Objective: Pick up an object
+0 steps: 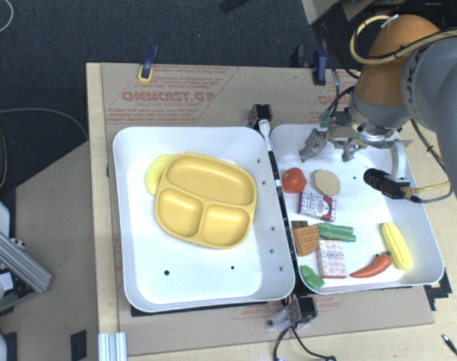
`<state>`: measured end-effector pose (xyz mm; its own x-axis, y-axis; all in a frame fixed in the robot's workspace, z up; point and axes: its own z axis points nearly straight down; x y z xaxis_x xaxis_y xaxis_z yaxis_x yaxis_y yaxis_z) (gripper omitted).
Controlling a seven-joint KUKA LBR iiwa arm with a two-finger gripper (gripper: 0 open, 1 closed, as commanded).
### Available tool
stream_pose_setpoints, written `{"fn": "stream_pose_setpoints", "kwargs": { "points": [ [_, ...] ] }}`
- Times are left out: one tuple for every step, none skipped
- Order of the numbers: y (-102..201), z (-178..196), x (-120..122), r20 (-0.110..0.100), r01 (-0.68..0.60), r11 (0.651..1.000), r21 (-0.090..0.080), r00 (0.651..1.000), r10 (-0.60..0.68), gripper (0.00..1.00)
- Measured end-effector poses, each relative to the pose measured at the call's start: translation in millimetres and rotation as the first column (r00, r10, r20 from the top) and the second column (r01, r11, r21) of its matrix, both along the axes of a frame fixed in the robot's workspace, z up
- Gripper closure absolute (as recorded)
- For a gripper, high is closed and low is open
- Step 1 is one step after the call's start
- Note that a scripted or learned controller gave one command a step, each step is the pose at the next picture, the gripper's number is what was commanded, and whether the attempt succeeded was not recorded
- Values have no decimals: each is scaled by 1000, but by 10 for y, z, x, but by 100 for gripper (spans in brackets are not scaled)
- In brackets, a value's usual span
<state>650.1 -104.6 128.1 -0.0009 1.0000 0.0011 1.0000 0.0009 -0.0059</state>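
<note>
Bench (100, 201), two bins; fingers (327, 146) apart (nothing held), above tomato (294, 179)

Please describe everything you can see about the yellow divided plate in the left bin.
The yellow three-compartment plastic plate lies flat, right side up, in the left white bin, toward its upper middle. It has one long section and two smaller ones, all holding nothing. A smaller yellow piece sticks out from under its upper-left edge.
</note>
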Motion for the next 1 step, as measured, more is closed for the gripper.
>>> {"fn": "stream_pose_setpoints", "kwargs": {
  "points": [
    [10,-465,-10,0,1,1000,0,1000,-1,0]
  ]
}}
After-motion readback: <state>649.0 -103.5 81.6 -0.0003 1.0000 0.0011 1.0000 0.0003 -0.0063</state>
